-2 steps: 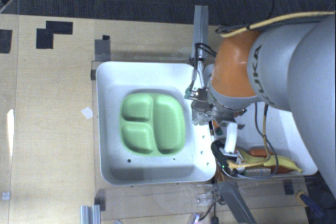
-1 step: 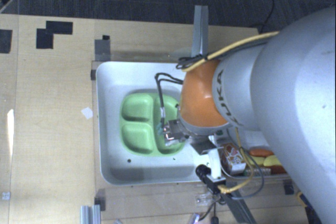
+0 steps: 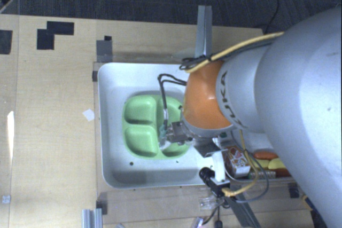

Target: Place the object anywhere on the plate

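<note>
The grey arm (image 3: 299, 93) reaches in from the right over the worktop (image 3: 53, 115), its orange band (image 3: 203, 99) above the left white bin (image 3: 109, 125). Inside lies a green sectioned plate (image 3: 141, 125), with the gripper (image 3: 172, 133) hanging at its right side. Whether it carries the object cannot be told. Small items (image 3: 238, 162) sit in the right bin. Likely mid-placement; next comes release over the plate.

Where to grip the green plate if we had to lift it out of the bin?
Probably the green plate's left outer rim, coming from above: it lies flat in the white bin, that edge is exposed, and the arm covers its right side. The raised dividers are a second option.
</note>
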